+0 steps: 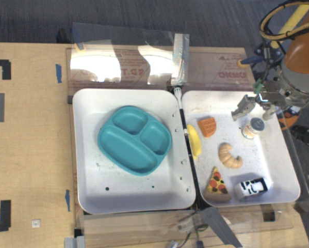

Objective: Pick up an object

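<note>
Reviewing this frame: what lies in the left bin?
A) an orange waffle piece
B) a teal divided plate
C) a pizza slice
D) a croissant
B: the teal divided plate lies alone in the left bin, while the croissant, pizza slice and orange waffle piece all lie in the right bin.

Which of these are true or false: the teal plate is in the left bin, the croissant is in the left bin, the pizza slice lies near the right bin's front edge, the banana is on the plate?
1. The teal plate sits in the left bin. True.
2. The croissant is in the left bin. False: it lies in the right bin.
3. The pizza slice lies near the right bin's front edge. True.
4. The banana rests on the plate. False: it lies along the right bin's left wall.
</note>
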